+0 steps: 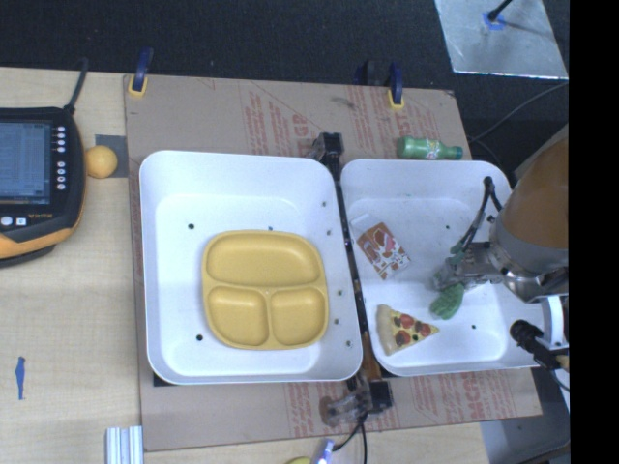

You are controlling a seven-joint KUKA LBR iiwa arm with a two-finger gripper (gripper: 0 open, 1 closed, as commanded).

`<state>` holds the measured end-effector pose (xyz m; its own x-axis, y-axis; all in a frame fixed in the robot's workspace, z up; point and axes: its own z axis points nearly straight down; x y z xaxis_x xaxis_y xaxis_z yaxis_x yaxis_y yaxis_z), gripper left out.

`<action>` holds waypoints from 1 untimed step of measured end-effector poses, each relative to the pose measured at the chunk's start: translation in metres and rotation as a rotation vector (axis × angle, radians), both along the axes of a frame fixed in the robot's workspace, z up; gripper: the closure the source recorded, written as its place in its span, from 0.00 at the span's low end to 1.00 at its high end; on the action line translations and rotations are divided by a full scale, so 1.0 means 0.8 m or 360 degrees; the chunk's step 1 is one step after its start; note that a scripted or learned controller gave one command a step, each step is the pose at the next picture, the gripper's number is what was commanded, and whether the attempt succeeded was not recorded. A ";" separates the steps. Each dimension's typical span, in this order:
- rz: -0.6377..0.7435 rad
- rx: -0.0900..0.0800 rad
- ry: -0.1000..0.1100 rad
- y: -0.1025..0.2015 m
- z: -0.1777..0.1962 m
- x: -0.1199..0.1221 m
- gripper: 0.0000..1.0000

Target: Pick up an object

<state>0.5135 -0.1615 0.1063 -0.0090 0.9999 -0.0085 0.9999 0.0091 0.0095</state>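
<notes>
Both bins (160,259) are white; the left one holds a mustard-yellow divided tray (263,288). In the right bin, the pizza slice (403,329) is yellow with red dots, the small packet (383,249) red and white, the object (447,303) at the gripper green. A green bottle (428,148) lies at twelve o'clock on brown cardboard (242,114)
</notes>
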 end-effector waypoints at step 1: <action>-0.0007 0.0016 0.0017 0.101 0.108 0.062 1.00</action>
<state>0.5631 -0.0809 0.1923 -0.0049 1.0000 0.0013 1.0000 0.0049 -0.0014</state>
